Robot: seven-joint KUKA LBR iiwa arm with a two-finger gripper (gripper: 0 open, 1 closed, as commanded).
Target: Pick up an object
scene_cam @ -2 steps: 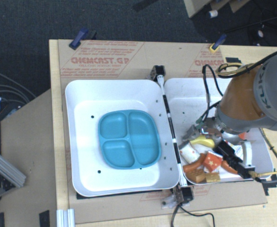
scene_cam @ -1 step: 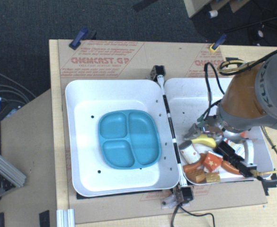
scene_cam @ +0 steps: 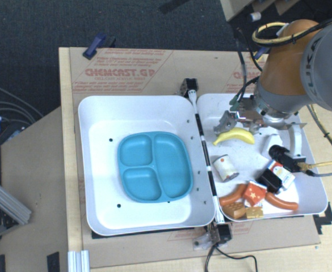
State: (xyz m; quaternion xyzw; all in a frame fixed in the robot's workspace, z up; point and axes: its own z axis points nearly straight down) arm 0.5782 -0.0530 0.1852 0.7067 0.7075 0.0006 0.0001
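My gripper (scene_cam: 238,122) hangs low over the back of the right bin (scene_cam: 310,194), under the grey and orange arm that comes in from the right. A yellow banana (scene_cam: 234,136) lies just in front of the gripper, close beneath it; I cannot tell whether they touch. A white cup with a red mark (scene_cam: 225,167) lies nearer the front. Along the front wall lie a red-brown sausage (scene_cam: 231,198), an orange block (scene_cam: 255,193), a second sausage (scene_cam: 281,203) and a small tan piece (scene_cam: 251,212). A small black, white and red item (scene_cam: 274,178) sits right of the cup.
The left bin (scene_cam: 95,123) holds a blue divided plate (scene_cam: 154,166). A black clip (scene_cam: 189,86) sits at the back where the two bins meet. A blue object (scene_cam: 94,46) lies on the board behind the bins. Cables run at the far left.
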